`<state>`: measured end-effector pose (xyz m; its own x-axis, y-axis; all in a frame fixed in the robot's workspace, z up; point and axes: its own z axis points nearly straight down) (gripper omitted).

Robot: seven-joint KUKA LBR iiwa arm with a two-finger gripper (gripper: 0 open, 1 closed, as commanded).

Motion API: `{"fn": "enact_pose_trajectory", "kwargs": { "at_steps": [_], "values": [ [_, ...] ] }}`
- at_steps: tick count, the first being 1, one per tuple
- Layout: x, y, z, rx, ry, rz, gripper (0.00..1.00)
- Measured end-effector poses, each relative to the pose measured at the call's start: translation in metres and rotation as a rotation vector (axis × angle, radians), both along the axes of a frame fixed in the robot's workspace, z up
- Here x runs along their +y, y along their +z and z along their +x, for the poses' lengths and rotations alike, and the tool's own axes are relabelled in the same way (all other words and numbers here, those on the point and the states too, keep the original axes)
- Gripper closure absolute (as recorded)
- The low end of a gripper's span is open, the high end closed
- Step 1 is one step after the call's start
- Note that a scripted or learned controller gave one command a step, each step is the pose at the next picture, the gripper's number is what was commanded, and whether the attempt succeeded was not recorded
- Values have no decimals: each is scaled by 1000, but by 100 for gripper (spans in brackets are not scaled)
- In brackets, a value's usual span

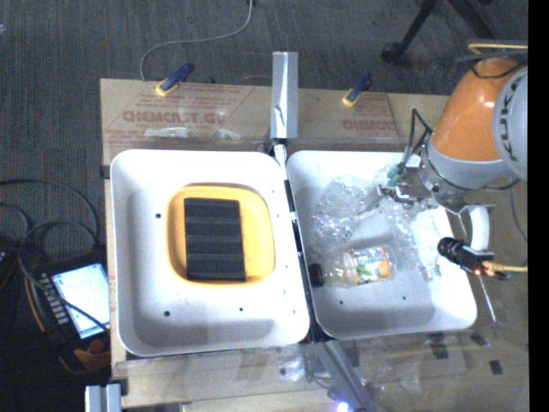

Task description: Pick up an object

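Sitting in two bins point(129, 256): one sponge point(219, 234), one bottle point(360, 265).

Bins point(137, 178) — smooth white plastic, slightly glossy; wrap point(343, 209) — clear crinkled film; bench board point(171, 114) — matt cardboard.

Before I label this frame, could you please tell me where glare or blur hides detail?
Camera view: glare whitens the crumpled clear plastic wrap in the right white bin; the small orange-labelled bottle looks soft; the yellow tray with its black ribbed insert reads clearly.
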<state>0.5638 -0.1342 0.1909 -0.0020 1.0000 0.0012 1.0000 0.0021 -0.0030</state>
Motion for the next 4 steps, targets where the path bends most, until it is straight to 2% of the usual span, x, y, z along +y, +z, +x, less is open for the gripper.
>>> {"fn": "enact_pose_trajectory", "kwargs": {
  "at_steps": [1, 2, 3, 4],
  "values": [
    [-10, -92, -44, -13, 121, -3, 0],
    [-64, -100, 13, -19, 205, -5, 0],
    [-68, -101, 79, -12, -55, -4, 0],
    [-64, -2, -5, -2, 54, -3, 0]
  ]
}}
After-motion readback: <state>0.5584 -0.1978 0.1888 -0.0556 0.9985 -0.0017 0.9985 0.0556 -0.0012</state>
